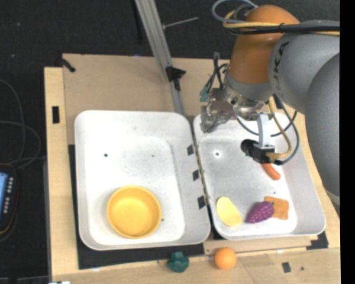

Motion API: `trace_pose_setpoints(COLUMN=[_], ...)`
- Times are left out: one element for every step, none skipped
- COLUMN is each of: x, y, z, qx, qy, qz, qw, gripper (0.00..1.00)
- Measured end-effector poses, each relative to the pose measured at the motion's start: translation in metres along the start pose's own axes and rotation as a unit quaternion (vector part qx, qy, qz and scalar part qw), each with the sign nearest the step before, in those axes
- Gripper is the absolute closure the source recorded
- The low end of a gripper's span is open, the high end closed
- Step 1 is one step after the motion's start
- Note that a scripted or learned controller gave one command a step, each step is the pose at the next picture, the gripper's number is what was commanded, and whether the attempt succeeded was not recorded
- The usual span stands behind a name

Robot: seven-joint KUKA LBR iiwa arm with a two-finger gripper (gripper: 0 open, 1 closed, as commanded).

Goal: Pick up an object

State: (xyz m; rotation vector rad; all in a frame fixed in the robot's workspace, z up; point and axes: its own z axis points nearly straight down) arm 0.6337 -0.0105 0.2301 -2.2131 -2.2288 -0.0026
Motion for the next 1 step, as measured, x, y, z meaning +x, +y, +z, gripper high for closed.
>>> trace_pose_setpoints(x=[0.0523], y=[-0.0078], z=[0.0055], qx=[0.000], qy=[0.000], qz=[0.000], qw=[1.0000], gripper=[1.00])
